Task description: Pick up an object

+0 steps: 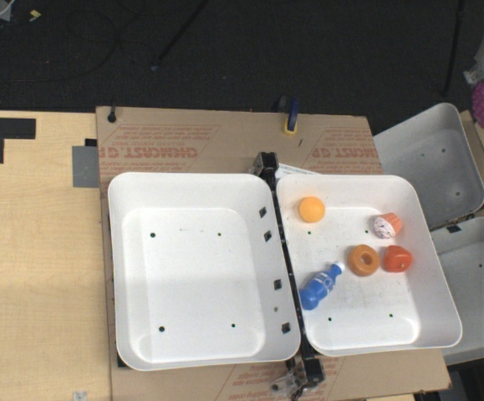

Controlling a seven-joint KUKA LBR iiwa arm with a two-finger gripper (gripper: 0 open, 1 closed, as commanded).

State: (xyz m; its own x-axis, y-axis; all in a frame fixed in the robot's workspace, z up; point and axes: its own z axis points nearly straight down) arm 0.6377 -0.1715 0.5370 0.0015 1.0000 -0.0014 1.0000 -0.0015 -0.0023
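The right white bin (425,324) holds several small objects. An orange ball (312,210) lies near its back left. A blue bottle (318,286) lies tilted against the bin's left wall. An orange ring (364,260) sits mid-bin, touching a red-orange piece (397,259) to its right. A small white and orange object (384,225) rests just behind them.
The left white bin (133,249) stands beside the right one, joined by a black divider strip (277,257). Both rest on a cardboard sheet (191,144) over a wooden bench. A grey metal plate (430,161) lies at the right. A blue and yellow clamp (291,117) sits at the cardboard's back edge.
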